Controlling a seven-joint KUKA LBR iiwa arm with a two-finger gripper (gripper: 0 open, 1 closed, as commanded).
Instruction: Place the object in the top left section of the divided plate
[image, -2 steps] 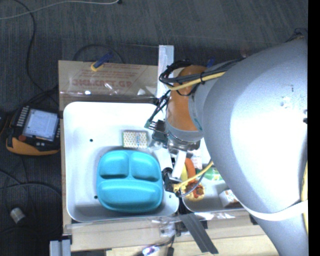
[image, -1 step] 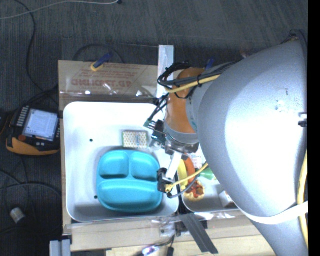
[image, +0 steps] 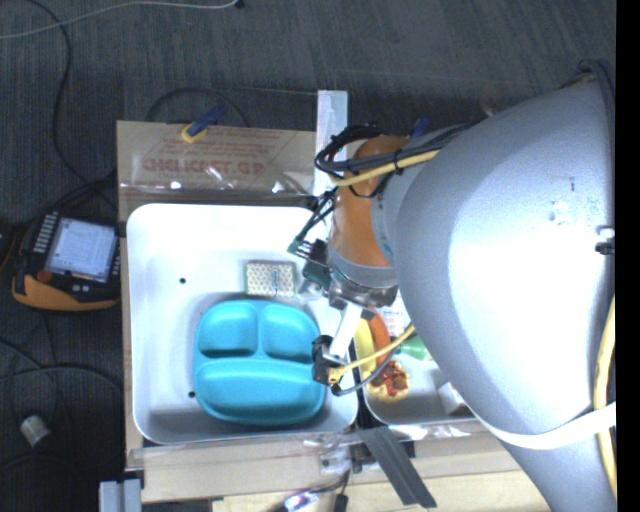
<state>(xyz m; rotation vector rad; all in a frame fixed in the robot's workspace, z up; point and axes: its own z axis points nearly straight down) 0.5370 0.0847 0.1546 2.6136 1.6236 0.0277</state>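
- Blue divided plate (image: 258, 362) lies in the lower half of the left white bin (image: 160, 300), with two small sections along its upper side and one wide section below.
- The plate's top left section (image: 228, 330) shows only bare blue.
- A small pale, speckled square pad (image: 269, 278) lies flat on the bin floor, just above the plate's upper rim and near the top right section. It is off the plate.
- The grey arm (image: 500, 270) reaches in from the right, its orange band (image: 358, 215) above the strip between the two bins.
- The claw (image: 312, 268) hangs just right of the pad, near the left bin's right wall. From this slant I cannot tell whether it is spread or pressed together, or whether it touches the pad.
- In the right bin (image: 430, 405), partly hidden under the arm, lie yellow, red and green items (image: 385, 365), too covered to name.
- A handheld device with a screen (image: 70, 255) sits on the dark floor left of the table.
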